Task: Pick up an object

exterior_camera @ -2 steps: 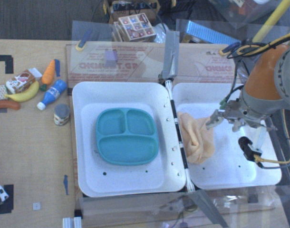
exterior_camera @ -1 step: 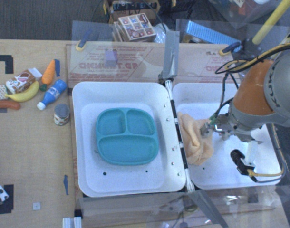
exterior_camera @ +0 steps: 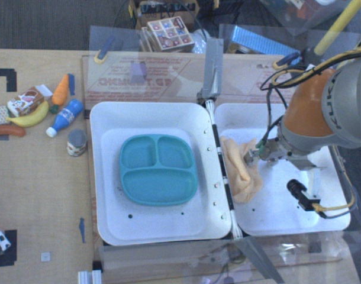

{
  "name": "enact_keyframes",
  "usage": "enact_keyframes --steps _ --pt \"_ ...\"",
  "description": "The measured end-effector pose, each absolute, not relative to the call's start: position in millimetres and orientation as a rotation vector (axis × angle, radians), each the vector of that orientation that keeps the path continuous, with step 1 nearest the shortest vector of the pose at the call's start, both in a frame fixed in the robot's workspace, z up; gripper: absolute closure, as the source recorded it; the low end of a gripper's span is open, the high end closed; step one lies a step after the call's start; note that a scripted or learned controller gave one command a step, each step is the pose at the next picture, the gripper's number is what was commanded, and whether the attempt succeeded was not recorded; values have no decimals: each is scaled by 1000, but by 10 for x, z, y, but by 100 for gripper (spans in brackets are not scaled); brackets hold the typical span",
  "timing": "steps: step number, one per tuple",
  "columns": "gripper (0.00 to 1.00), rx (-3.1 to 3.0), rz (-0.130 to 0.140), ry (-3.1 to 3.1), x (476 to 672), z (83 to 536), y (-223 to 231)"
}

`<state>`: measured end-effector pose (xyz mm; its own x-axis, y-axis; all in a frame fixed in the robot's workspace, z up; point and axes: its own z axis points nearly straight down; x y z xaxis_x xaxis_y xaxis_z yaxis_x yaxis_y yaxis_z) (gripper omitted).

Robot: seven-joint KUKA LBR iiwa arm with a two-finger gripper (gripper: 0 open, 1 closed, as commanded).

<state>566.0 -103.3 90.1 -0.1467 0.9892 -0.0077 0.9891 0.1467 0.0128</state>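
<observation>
Whether the jaws are spread or pressed together cannot be told: the tip of the gripper (exterior_camera: pixel 252 154) is small and dark against the folds it meets. It sits low in the right bin (exterior_camera: pixel 287 218), at the upper right edge of a crumpled beige cloth (exterior_camera: pixel 239 171), touching it or very nearly so (the view does not settle which).

The arm (exterior_camera: pixel 340 108) comes in from the right edge of the frame. Its grey link fills the upper right, the orange band (exterior_camera: pixel 308 114) lies just left of that, and the wrist bends down and to the left, so the gripper points toward the wall between the two bins.

The cloth lies along the left side of the right bin, right of centre in the frame. It is bunched lengthwise against the dividing wall, and its lower end spreads wider than its top. The floor of that bin to the right of the cloth is bare white.

The left bin (exterior_camera: pixel 106 158) holds a teal divided plate (exterior_camera: pixel 158 169) lying flat in its middle, with two small compartments above one long one.

At the left of the frame, on the wooden bench (exterior_camera: pixel 38 206) outside the bins, lie a toy banana (exterior_camera: pixel 28 118), a toy carrot (exterior_camera: pixel 61 89), a small blue and white bottle (exterior_camera: pixel 64 117) on its side, and a small upright can (exterior_camera: pixel 77 142) near the left bin's wall.
</observation>
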Motion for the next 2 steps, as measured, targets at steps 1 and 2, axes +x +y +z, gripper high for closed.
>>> enact_keyframes --steps 1,2 --pt "0 2050 1 2375 5289 1519 -1300" --pt "0 2013 10 2393 5288 929 -989"
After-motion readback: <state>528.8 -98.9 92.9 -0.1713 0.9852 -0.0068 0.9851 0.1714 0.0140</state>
